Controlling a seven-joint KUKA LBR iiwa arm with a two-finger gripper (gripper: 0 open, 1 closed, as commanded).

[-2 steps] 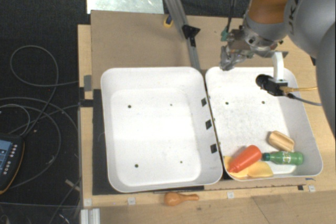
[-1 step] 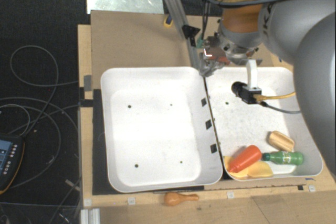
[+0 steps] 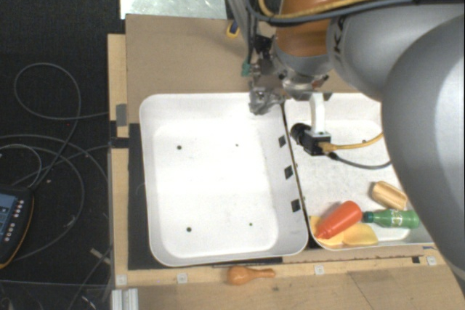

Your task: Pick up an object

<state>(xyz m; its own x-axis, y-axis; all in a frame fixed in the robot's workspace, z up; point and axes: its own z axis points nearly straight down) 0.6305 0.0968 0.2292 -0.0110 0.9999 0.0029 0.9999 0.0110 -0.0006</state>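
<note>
In the front corner of the right bin [image 3: 347, 174] lie an orange carrot-shaped toy [image 3: 338, 218], a green bottle [image 3: 393, 218], a yellow piece [image 3: 357, 236] and a tan roll [image 3: 389, 194]. My gripper [image 3: 260, 101] hangs at the far edge of the left bin [image 3: 211, 185], close to the divider between the bins. It is well away from those objects. The wrist and the orange band [image 3: 316, 7] hide most of the gripper from above.
A small orange-brown pear-shaped object [image 3: 251, 274] lies on the bench in front of the left bin, outside it. A black block with a yellow cable [image 3: 311, 139] hangs below the wrist over the right bin. The arm's bulk covers the right bin's right side.
</note>
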